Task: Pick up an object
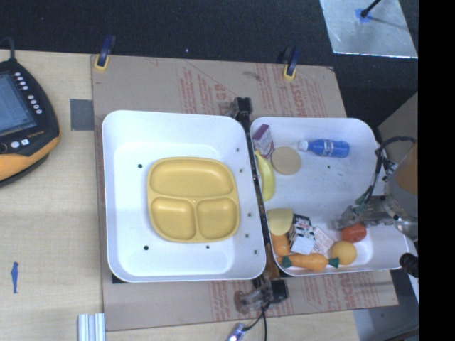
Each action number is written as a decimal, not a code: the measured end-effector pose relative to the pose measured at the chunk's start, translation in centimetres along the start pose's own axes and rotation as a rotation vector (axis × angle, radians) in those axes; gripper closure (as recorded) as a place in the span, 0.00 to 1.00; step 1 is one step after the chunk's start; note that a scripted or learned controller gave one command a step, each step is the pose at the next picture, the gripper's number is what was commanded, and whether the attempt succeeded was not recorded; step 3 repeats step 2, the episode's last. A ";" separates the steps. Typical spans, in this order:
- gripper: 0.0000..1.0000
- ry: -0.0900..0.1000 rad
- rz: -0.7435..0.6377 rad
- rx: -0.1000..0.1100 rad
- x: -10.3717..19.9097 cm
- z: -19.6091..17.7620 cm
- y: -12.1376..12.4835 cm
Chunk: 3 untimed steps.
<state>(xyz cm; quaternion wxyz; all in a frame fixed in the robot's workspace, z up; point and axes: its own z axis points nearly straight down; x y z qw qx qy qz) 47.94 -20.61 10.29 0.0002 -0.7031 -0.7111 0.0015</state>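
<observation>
Hand (pixel 355 215) low in the right-hand white bin (pixel 355 130), near that bin's right wall, arm coming in from the right edge of the view. Metal parts of the hand are a dark tangle against the bin floor; cannot tell how its fingers are set, and nothing is clearly gripped.

Directly under and touching the hand's tip, on its near side: a small red round object, tomato-like (pixel 353 231). That looks the likeliest target. It is roughly round, so no long axis to line up with.

Just beyond the red one, toward the near wall: a yellow-orange ball-shaped fruit (pixel 343 253). Further left along the near wall, an orange carrot-shaped toy (pixel 308 262) lying lengthwise along the wall, with a black-and-white printed packet (pixel 303 234) above it.

Well away from the hand, at the far side of the bin: a blue-capped clear bottle (pixel 325 147) lying on its side, long axis left-right, and a flat tan disc (pixel 287 160).

Left-hand white bin (pixel 121 183) carries a yellow three-compartment plastic tray (pixel 193 198), far from the hand.

Judgement: the move turns on dropping almost straight down; the red piece lies right below.
</observation>
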 end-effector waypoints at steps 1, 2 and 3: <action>1.00 0.001 0.003 0.000 5.7 -0.6 2.8; 1.00 0.004 0.006 0.000 14.8 -9.0 9.7; 1.00 0.004 0.006 0.000 14.8 -9.0 9.7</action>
